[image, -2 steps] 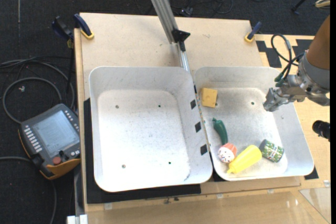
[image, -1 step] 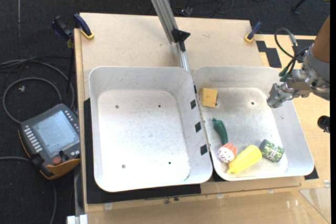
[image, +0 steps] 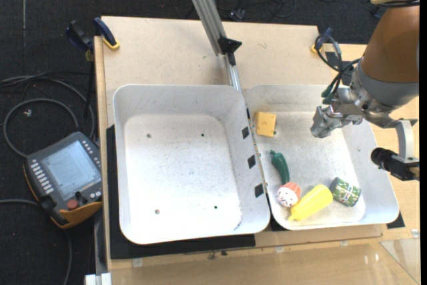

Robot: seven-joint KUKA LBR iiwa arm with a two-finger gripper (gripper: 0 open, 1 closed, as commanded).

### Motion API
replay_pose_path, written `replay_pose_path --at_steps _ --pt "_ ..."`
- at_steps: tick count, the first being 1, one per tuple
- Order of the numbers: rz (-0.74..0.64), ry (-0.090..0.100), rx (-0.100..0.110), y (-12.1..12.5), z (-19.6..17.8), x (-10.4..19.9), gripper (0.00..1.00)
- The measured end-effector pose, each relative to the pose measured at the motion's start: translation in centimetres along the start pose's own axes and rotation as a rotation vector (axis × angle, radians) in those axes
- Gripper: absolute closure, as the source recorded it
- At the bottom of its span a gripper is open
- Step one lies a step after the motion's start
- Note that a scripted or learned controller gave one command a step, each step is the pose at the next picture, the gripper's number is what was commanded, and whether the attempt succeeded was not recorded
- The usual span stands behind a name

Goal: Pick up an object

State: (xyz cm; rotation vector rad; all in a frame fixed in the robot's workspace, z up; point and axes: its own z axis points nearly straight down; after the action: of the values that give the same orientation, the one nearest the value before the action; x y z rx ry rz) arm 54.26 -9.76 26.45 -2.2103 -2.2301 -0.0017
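Bench: we look down at a slant on a pale wooden bench (image: 200,50) that bears two shallow white bins side by side.
Left bin: we see the left bin (image: 133,103) as a wide white tray with a few small dark specks on its floor.
Right bin: the right bin (image: 380,210) touches the left one along its inner edge and holds all the loose objects.
Arm: the arm (image: 393,57) reaches in from the right, its orange band large in the upper right corner.
Gripper: the gripper (image: 323,123) sits over the upper part of the right bin, near that bin's middle; we cannot tell how far its jaws are parted (the grey metal blurs together here), and we see nothing between them.
Yellow block: a small yellow block (image: 265,123) lies at the bin's upper left, well to the left of the gripper.
Green piece: a dark green piece (image: 278,165) lies below the block, close to the bin's left wall.
Round toy: a white and red round toy (image: 287,195) lies just below the green piece.
Yellow object: a long yellow object (image: 311,202) lies tilted, touching the round toy.
Green can: a small green can (image: 345,191) lies just to the right of the yellow object.
Pendant: a control pendant (image: 63,173) lies on the dark floor, left of the bench.
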Motion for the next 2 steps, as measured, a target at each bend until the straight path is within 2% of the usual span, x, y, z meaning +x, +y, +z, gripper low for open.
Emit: replay_pose_path --at_steps 1,2 --pt "0.001 0.000 0.001 -0.5 1.6 5.7 1.00" --pt "0.001 -0.001 0.001 -1.3 1.8 10.2 1.00"
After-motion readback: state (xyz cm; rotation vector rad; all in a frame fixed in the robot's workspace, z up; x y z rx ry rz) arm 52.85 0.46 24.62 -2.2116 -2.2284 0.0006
